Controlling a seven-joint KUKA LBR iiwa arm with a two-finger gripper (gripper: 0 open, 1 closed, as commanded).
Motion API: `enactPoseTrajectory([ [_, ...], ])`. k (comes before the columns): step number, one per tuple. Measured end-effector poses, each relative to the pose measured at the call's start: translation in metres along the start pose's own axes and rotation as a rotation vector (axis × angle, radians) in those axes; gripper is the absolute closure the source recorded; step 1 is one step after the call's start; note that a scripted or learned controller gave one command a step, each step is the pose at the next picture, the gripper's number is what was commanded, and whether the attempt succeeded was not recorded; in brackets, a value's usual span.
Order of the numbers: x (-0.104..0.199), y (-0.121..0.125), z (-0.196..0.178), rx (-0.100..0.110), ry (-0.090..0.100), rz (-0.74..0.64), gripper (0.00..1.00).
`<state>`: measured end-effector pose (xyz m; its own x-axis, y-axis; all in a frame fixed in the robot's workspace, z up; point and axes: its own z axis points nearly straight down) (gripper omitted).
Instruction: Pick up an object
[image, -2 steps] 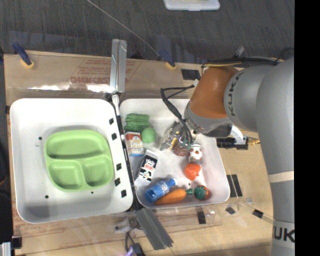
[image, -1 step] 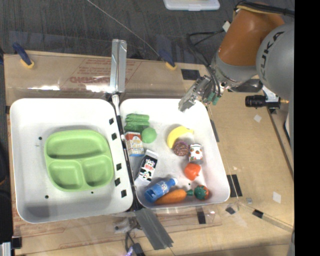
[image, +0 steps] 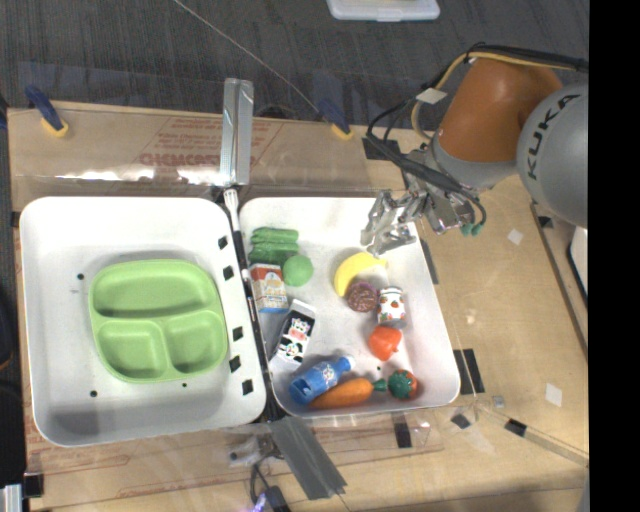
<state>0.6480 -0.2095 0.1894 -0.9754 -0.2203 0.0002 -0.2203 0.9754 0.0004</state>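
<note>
My gripper (image: 386, 237) hangs over the far right part of the right bin (image: 330, 212), its fingers spread with nothing between them. Just below its tips lies a yellow banana (image: 354, 270). Beside the banana sit a dark red round fruit (image: 363, 296) and a small can (image: 391, 305). A red pepper (image: 385, 341) lies nearer the front. Along the bin's left side are a green cucumber (image: 274, 239), a green lime (image: 297, 269), an orange-and-white carton (image: 268, 288) and a black-and-white carton (image: 295, 335).
At the right bin's front lie a blue bottle (image: 320, 378), a carrot (image: 345, 392) and a small green-and-red item (image: 402, 384). The left bin (image: 50, 230) holds a green divided plate (image: 157, 320). A metal bar (image: 237, 130) stands behind the divider.
</note>
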Motion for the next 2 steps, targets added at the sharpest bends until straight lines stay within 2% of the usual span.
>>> enactPoseTrajectory([
  [1, -0.01, 0.0, 0.03, -0.002, 0.001, -0.4, 1.0],
  [2, 0.004, 0.003, 0.036, -0.002, 0.0, -0.803, 1.0],
])
